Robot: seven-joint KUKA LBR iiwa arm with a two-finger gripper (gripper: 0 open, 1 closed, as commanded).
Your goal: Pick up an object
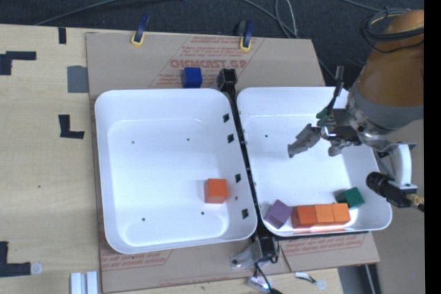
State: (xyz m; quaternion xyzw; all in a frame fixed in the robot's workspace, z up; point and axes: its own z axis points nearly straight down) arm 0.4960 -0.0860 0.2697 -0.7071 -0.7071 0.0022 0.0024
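Note:
An orange cube (216, 190) lies in the left bin (124, 113), toward its near right. Along the near wall of the right bin (275, 96) sit a purple block (278, 213), a long orange block (320, 215) and a green block (352, 197). My gripper (315, 149) hangs over the middle of the right bin, above and behind those blocks. Its fingers are spread open with nothing between them.
A blue block (192, 76) rests on the cardboard behind the left bin, next to a black clip (226, 78). A black divider strip (241, 162) runs between the bins. Cables trail across the dark floor behind the bench.

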